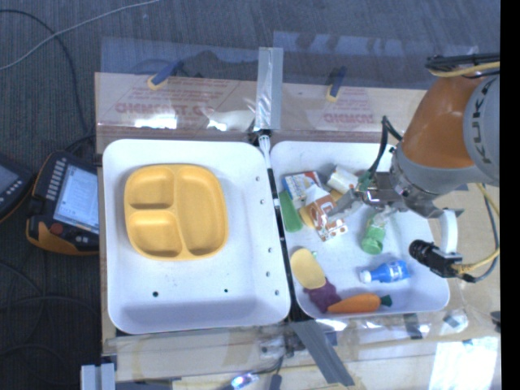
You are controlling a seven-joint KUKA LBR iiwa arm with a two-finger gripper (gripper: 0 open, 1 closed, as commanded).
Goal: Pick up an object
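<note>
The toy carrot [356,303] lies at the right bin's [439,299] near edge, while the gripper [367,195] hovers over the small green bottle [374,236] mid-bin, its opening impossible to judge, so it should descend squarely over that bottle's pale, upright-tilted body.

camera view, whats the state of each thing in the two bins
yellow plate: flat in left bin, upright, nothing on it
green bottle: lying in right bin
blue bottle: on its side
carrot: lying by near wall
pincer: low over right bin's clutter
</note>
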